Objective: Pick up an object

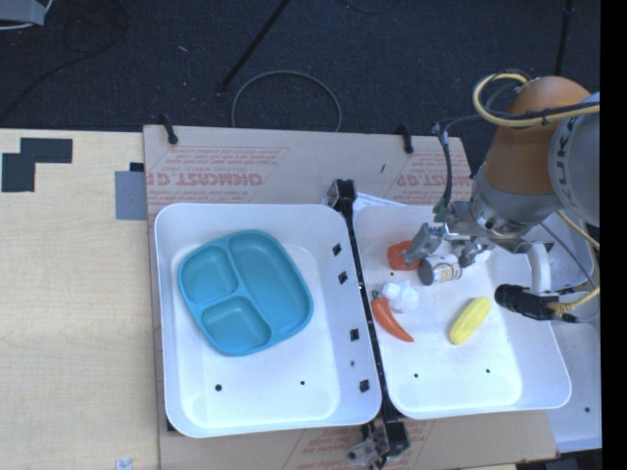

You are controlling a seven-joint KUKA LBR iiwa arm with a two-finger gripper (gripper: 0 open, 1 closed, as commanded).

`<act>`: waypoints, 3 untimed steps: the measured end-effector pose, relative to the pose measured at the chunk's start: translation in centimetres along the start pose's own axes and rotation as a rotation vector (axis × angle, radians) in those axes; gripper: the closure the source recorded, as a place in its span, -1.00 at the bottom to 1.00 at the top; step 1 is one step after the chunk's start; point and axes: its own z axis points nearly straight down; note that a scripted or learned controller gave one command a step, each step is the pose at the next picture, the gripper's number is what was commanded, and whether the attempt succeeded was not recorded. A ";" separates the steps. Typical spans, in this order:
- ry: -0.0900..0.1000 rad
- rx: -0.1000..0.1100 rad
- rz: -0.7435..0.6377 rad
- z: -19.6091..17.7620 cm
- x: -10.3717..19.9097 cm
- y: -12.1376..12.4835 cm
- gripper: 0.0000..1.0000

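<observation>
Pincer (443, 254) hangs spread wide over the right bin (534, 385), fingers flanking a small bottle (443, 272) at frame right; I judge it lined up for grasping.

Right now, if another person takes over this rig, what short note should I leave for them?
Gripper: low over the right bin, near its far left part; I cannot tell if it is open or shut, and no object is seen held.
Right bin things: a small bottle just under the gripper, a red-orange object to its left, a small white object, a toy carrot, a yellow corn.
Left bin: a blue divided plate.
Done: the arm has reached the objects.
Left: grasp one object and lift it; nothing appears lifted yet.
</observation>
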 end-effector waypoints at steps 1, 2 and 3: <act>-0.002 -0.015 -0.002 -0.8 0.0 0.3 -1.00; -0.001 -0.010 -0.002 3.7 -0.1 1.0 -1.00; -0.006 -0.036 0.001 6.3 -0.3 1.6 -1.00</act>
